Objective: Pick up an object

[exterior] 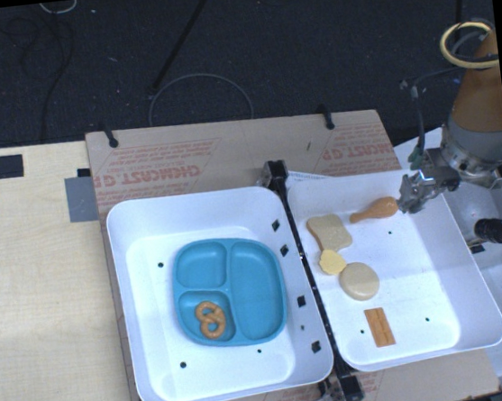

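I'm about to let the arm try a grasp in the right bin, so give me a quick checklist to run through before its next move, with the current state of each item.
1. Tool over the right bin: ok, at its upper right edge.
2. Target close by: ok, the drumstick-shaped piece lies just left of the tool.
3. Anything held already: cannot tell.
4. Target free of neighbours: ok, apart from the tan toast-shaped piece.
5. Other items out of the path: ok, the round beige piece and orange block lie lower down.
6. Blue plate undisturbed: ok, in the left bin.
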Robot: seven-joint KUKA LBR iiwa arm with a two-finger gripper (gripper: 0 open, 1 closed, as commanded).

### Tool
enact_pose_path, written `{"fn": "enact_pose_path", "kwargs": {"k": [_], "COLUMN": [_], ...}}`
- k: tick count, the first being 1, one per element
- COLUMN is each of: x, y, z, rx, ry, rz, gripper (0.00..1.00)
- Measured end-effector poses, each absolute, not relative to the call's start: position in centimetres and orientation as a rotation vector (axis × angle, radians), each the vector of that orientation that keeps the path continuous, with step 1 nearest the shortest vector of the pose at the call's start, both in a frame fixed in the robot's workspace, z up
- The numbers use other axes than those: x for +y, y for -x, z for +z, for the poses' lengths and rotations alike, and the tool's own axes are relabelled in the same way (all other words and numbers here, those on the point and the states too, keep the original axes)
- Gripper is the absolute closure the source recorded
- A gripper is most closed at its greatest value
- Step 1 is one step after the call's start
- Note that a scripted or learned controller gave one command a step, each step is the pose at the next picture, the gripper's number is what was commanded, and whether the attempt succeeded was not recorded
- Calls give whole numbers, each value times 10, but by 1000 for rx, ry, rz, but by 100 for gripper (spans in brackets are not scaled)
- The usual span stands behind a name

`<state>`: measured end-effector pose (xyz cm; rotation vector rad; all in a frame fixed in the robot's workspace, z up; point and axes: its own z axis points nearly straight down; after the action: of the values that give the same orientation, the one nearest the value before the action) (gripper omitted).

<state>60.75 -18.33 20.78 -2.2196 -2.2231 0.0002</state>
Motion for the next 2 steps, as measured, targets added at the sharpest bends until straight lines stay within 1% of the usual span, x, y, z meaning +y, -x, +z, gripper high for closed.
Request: {"fn": "enact_pose_path", "kwargs": {"k": [1,2], "x": [-134,-88], "y": [-590,-578], "z": [199,212], "rx": [-2222,-2222], "ry": [2213,2214], "rz": [2,2], "gripper": [100,100]}}
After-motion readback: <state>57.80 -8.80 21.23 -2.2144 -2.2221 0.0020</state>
